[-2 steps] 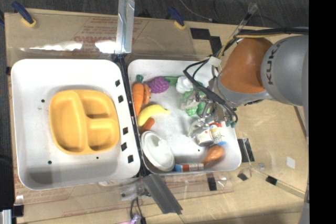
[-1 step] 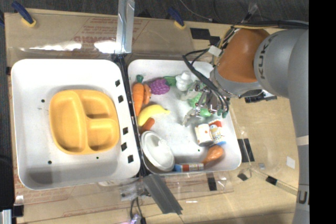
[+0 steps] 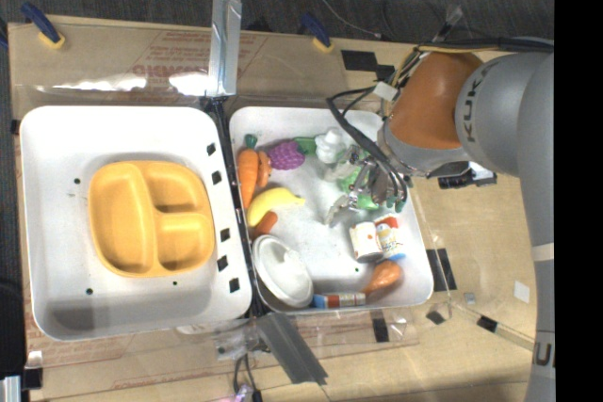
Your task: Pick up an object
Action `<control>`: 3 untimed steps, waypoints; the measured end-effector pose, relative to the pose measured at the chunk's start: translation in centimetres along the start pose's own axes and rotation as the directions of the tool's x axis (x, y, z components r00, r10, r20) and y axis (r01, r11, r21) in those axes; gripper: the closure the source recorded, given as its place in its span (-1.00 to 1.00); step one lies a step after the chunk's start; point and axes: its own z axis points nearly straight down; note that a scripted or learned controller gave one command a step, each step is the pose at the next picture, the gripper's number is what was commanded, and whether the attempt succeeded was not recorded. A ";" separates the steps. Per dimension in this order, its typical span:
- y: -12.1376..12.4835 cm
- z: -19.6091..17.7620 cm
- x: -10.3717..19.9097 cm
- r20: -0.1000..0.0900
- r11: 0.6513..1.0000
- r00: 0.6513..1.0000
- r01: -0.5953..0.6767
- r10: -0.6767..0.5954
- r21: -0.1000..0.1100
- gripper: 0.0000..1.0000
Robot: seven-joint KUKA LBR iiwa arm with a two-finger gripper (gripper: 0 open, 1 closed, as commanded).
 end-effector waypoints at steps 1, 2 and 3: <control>0.2 -1.2 -0.2 0.005 1.000 1.000 0.008 -0.008 0.001 1.00; 3.6 -11.7 2.7 0.012 0.994 0.994 -0.106 0.106 0.001 1.00; 6.2 -17.6 -0.8 0.004 0.899 0.899 -0.438 0.438 0.002 1.00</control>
